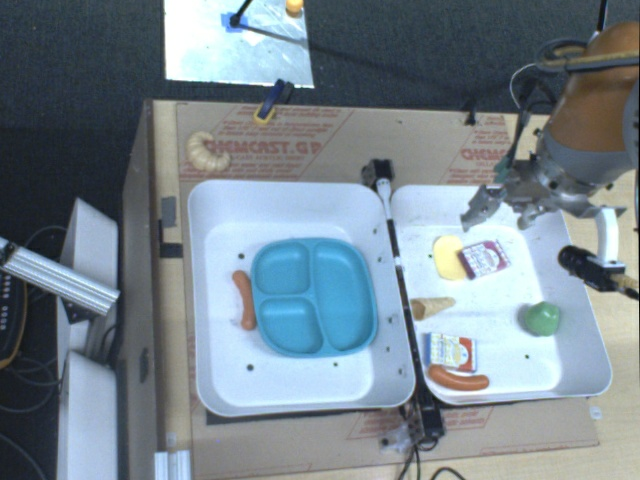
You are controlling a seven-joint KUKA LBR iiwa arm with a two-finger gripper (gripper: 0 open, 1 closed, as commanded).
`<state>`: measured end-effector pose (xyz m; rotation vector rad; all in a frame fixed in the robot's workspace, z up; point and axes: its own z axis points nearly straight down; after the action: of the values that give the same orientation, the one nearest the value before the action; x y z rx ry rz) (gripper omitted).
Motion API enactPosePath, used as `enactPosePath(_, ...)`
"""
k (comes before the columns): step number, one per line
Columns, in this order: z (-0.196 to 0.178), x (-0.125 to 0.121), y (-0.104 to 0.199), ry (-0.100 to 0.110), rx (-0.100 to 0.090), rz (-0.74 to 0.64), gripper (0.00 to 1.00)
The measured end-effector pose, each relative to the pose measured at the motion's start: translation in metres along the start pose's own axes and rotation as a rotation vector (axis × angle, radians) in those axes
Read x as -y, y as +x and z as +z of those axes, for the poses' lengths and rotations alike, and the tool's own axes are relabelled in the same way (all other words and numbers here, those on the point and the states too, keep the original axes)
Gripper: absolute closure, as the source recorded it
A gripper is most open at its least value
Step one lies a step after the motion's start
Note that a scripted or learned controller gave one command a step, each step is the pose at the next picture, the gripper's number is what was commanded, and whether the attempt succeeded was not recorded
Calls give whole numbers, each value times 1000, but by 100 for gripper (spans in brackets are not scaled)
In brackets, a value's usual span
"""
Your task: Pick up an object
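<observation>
The right bin (575, 368) holds a yellow piece (447, 255), a red and white packet (485, 259), a tan wedge (432, 308), a green ball (541, 318), a small printed box (450, 350) and an orange sausage (458, 377). My gripper (504, 208) hangs over the bin's far edge, just above and behind the packet. It is open, with nothing between its fingers. The arm's orange band sits at the upper right.
In the left bin (215, 368) lie a blue divided plate (312, 296) and another sausage (245, 299). A pale pastry shape (208, 149) and a blue and yellow clip (270, 102) rest on the cardboard behind. A black part (588, 265) juts over the right bin's right rim.
</observation>
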<state>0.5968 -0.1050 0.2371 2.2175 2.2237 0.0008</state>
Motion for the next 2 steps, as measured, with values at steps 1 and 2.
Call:
enactPosePath(1, 102, -11, -41, 2, 0, 2, 0)
enactPosePath(2, 148, -38, -27, -8, 3, 0, 0)
